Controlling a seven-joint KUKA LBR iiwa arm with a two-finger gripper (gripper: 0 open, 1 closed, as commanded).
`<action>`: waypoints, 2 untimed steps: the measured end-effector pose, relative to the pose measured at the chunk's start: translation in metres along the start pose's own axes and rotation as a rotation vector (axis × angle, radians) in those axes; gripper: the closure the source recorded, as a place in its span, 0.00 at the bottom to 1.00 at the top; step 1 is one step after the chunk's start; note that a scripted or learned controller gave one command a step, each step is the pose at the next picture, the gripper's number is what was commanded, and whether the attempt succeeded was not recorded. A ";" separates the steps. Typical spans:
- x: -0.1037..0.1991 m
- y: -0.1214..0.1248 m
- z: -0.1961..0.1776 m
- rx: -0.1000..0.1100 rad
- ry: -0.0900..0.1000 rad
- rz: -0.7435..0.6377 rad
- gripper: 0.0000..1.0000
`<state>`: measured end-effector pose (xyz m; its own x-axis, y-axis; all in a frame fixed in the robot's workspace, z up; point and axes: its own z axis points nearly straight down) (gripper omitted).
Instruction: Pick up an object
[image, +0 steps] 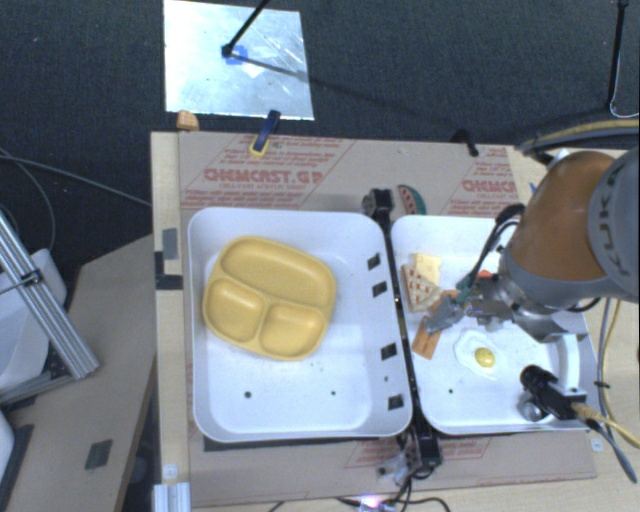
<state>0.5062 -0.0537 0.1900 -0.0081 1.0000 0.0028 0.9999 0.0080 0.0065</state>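
In the right bin lie several toy foods. A pale yellow cheese piece and a red-and-tan wedge sit near the bin's left wall. A brown strip lies below them, and a fried egg rests to its right. My gripper hangs low over the bin, just above the brown strip and beside the wedge. The arm's grey wrist and orange band cover the bin's right part. Nothing shows as held.
The left bin holds a yellow divided plate. A black divider with clips runs between the bins. Cardboard lies under both bins, with a small blue-and-yellow tool at its far edge.
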 end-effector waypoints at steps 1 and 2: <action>0.018 0.065 0.004 0.000 -0.003 0.001 0.00; 0.008 0.022 0.006 0.008 -0.003 0.008 0.00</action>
<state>0.5279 -0.0454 0.1838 -0.0002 1.0000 0.0000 1.0000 0.0002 -0.0015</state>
